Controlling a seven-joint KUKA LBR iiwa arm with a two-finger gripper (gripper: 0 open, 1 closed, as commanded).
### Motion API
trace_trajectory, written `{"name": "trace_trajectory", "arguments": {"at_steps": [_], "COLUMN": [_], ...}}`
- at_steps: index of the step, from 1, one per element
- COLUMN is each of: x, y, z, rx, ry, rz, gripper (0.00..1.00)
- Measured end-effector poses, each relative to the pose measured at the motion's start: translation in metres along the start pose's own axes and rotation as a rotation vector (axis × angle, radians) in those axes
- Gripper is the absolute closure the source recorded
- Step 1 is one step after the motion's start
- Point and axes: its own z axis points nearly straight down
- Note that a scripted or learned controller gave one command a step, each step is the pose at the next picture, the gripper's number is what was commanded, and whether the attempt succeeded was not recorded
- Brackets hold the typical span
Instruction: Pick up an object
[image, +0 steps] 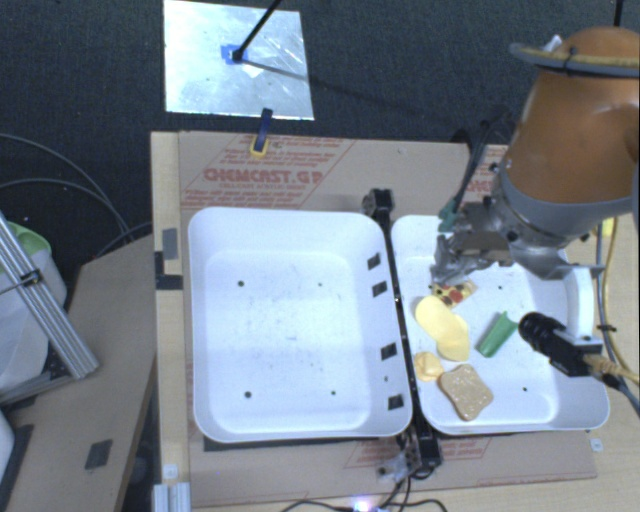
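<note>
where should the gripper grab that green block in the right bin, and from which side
Probably across the middle of the green block, coming straight down from above. It lies flat and slanted on the right bin floor, long and narrow, so fingers should close across its short width. Both long sides look free; the yellow piece lies apart to its left.

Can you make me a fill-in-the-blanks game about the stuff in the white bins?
1. The green block lies in the ____ bin as the camera sees it.
2. The arm's end effector is above the ____ bin as the camera sees it.
3. The pale yellow object lies to the camera's ____ of the green block.
4. The color of both bins is ____.

Missing words: right; right; left; white
</note>
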Motion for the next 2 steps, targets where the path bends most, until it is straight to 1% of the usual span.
{"name": "trace_trajectory", "arguments": {"at_steps": [1,2], "x": [0.1142,0.1073], "y": [0.0004,0.0011], "z": [-0.093,-0.099], "rx": [-0.006,0.001], "ry": [0.006,0.001], "rz": [-0.011,-0.005], "gripper": [1.0,1.0]}}
